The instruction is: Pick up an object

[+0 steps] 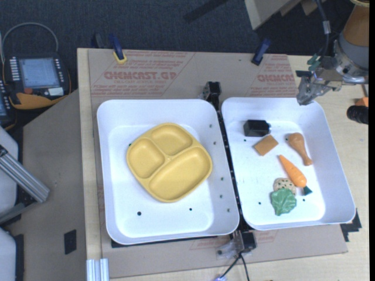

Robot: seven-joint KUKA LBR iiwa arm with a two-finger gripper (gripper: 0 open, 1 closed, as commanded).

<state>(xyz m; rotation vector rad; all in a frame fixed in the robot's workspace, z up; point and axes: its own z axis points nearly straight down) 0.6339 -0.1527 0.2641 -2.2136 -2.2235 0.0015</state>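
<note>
The right bin (328, 212) holds a black block (256, 127), a tan cracker-like square (266, 145), a toy chicken drumstick (299, 147), an orange carrot (293, 171), a spotted cookie (284, 185) and a green leafy piece (283, 202). My gripper (307, 93) hangs above the far right corner of that bin, apart from all of these, with nothing seen between its fingers.
In the left bin (117, 215) lies a yellow divided plate (169, 161). A black clamp (212, 90) sits between the bins at the back. Blue clips (118, 48) hold the cardboard sheet. A control pendant (36, 78) lies off the bench at left.
</note>
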